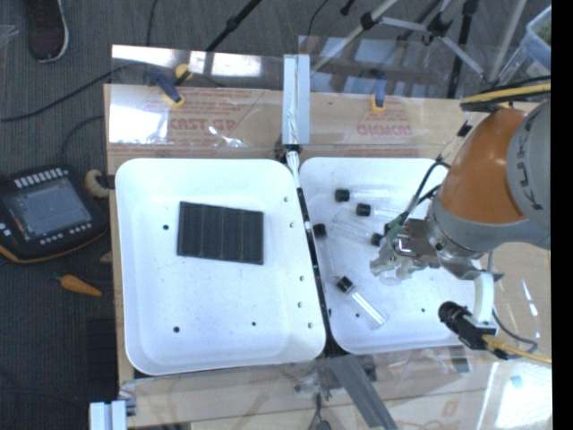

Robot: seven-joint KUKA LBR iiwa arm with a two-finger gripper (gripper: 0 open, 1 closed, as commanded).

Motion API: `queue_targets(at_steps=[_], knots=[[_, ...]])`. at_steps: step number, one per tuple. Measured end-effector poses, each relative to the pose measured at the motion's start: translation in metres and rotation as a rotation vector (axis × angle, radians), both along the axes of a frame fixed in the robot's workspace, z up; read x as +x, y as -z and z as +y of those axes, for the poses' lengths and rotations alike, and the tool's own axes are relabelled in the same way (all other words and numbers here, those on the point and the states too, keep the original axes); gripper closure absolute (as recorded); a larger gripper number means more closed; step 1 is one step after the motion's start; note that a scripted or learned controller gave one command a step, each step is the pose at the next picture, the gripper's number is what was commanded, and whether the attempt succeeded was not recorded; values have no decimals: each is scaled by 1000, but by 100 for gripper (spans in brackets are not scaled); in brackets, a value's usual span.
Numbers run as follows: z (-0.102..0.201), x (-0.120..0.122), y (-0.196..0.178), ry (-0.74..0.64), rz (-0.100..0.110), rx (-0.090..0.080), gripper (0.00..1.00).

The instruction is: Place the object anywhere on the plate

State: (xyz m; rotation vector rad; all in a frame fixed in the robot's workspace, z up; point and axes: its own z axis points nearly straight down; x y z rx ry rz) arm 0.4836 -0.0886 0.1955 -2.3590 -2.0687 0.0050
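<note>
Robot gripper (394,260) hovers over clear vials in the right bin (421,330).
Whether it is open, I cannot tell. Nearest vial (358,299) lies at seven o'clock; dark plate (221,232) sits at nine o'clock, left bin (143,330). Descend squarely over one vial.

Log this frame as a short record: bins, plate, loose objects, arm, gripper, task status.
left bin: holds a dark ribbed plate, lying flat
right bin: several clear tubes with black caps, scattered
arm: reaches in from the right over the right bin
gripper: low over the tubes; finger state unclear
task status: nothing on the plate yet
</note>
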Motion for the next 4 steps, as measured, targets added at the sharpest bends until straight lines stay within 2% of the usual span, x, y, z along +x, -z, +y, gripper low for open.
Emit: queue_targets(at_steps=[1,2,3,4], knots=[[77,64,15,169,2,-5,100],[145,112,-15,185,-1,-5,100],[226,69,-52,478,-1,-8,100],[293,-2,38,384,4,-8,100]])
